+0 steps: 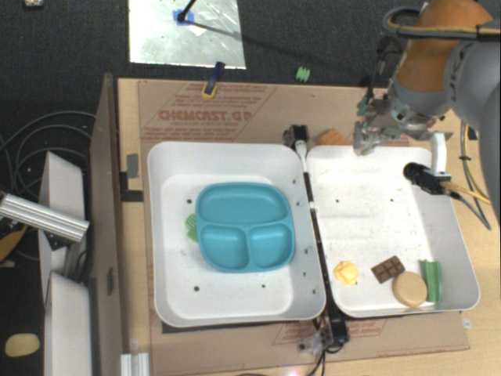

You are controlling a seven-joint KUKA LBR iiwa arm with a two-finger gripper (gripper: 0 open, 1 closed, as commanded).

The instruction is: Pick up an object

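Gripper (366, 141) over the right bin's (368, 210) far edge, finger state impossible to tell, nothing seen held, probably staged before descending toward the objects clustered at the near edge: yellow piece (346, 272), brown block (387, 269), tan disc (410, 289), green stick (431, 280).

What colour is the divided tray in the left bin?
The divided tray is light blue, seen clearly in the camera view.

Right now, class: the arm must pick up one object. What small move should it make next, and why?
Probably swing the gripper toward the near corner of the right white bin. It sits at the bin's far edge, while the yellow lump, brown chocolate-like block and tan round disc lie there.
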